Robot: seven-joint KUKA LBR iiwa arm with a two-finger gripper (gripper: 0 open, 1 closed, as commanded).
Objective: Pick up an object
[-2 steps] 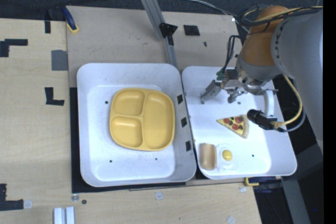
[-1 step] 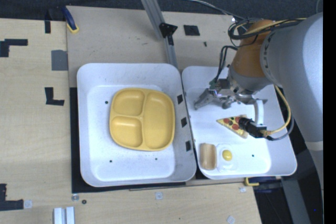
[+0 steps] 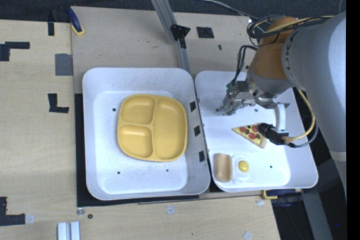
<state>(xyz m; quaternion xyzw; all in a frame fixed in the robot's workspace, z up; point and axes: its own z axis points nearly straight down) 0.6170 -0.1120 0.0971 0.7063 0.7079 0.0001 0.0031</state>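
Claw (image 3: 226,108), fingers slightly apart, over bare right bin (image 3: 214,87) floor; pizza slice (image 3: 250,134) near.

Lighting was even and fairly bright, diffuse from overhead. Shadows were soft and short; a dark strip ran under the near edge of the left bin (image 3: 95,121). Both white bins ran near blown-out, mild glare on the right bin (image 3: 298,168). The arm (image 3: 315,59) at far right was soft and out of focus. Overall resolution was low, slightly grainy.
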